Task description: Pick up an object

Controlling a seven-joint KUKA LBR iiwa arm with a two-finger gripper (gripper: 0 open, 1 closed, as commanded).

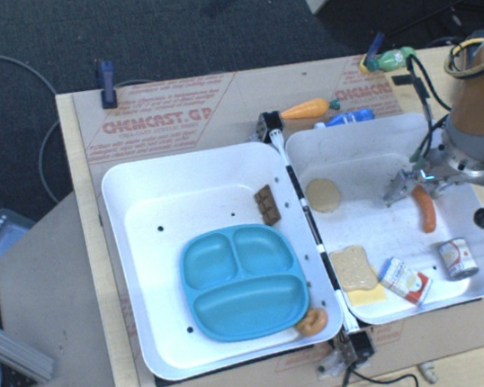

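Hanging over the right bin (343, 140), my gripper (404, 182) sits low above the floor with its fingers spread a little and nothing between them. Taking that bin as my landmark and going left to right: well to its left, in the left bin (124, 197), lies a blue tray (242, 281) with three wells. Nearer, by the shared wall, a brown chocolate bar (266, 204) sits above the tray, and a small pretzel (312, 321) rests at the tray's lower right corner. Inside the right bin, a round tan cookie (322, 194) lies by the left wall, and a slice of bread (353, 267) lies below it over a yellow piece (367, 294). A red and white packet (405, 281) is just right of the bread. The sausage (425, 208) lies just below and right of my fingertips, close but not gripped. A small can (457, 258) lies on its side near the lower right corner. Behind the bin's far rim rest a carrot (306, 109) and a blue item (353, 117).
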